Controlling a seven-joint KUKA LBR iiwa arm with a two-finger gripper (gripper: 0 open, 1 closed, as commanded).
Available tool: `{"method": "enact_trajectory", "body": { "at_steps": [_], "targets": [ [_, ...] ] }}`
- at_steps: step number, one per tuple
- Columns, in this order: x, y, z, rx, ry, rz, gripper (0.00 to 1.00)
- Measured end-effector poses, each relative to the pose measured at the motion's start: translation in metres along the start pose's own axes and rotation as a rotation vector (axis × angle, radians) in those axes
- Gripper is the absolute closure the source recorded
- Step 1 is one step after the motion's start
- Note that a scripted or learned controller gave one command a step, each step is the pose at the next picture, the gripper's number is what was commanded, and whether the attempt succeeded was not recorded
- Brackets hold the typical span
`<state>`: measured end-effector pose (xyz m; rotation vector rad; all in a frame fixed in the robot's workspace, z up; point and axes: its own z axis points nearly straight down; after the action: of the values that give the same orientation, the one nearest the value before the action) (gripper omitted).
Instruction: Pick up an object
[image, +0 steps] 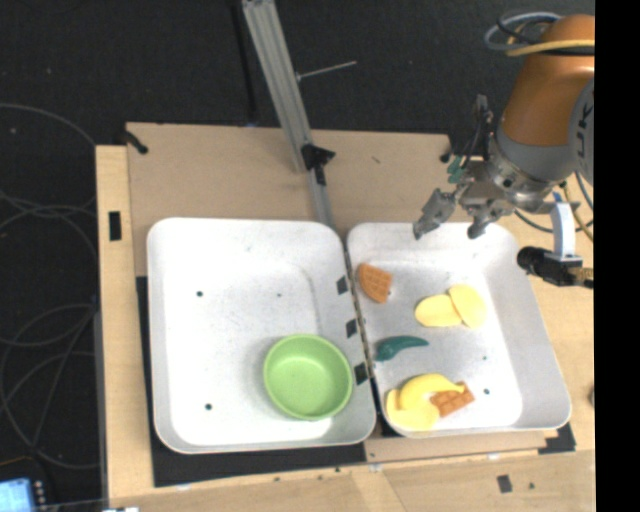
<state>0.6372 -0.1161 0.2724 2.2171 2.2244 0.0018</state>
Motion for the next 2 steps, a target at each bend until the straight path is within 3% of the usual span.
{"method": "enact_trajectory", "body": {
  "at_steps": [1,2],
  "targets": [
    [0.000,0.000,0.000,0.000,0.000,0.000,0.00],
    [-0.007,-0.006,0.045,0.005,-0.003,0.005,0.00]
  ]
}}
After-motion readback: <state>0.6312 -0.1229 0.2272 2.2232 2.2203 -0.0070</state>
